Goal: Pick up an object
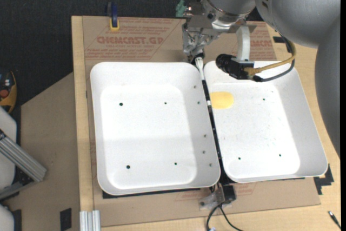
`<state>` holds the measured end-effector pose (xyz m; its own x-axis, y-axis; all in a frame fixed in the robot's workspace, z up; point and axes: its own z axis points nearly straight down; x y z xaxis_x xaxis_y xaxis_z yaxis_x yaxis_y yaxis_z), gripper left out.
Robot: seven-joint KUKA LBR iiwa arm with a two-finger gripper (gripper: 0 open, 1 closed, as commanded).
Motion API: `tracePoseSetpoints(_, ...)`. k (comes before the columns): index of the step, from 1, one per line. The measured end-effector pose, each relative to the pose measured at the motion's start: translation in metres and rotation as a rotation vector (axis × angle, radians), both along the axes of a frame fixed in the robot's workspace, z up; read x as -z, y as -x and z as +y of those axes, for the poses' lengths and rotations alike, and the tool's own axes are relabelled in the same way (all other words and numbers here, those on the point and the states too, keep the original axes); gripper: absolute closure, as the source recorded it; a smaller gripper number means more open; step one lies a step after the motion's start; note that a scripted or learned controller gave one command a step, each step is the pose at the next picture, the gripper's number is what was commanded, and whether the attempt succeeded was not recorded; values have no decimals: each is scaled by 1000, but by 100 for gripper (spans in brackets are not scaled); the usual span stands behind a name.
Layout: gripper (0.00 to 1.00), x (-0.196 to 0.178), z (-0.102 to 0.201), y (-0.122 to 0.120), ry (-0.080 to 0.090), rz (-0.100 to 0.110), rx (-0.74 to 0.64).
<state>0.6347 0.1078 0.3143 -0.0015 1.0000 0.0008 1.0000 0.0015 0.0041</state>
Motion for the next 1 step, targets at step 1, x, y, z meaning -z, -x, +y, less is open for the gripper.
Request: tracePoseSetpoints(1, 100, 5, 63, 13, 0, 4, -3)
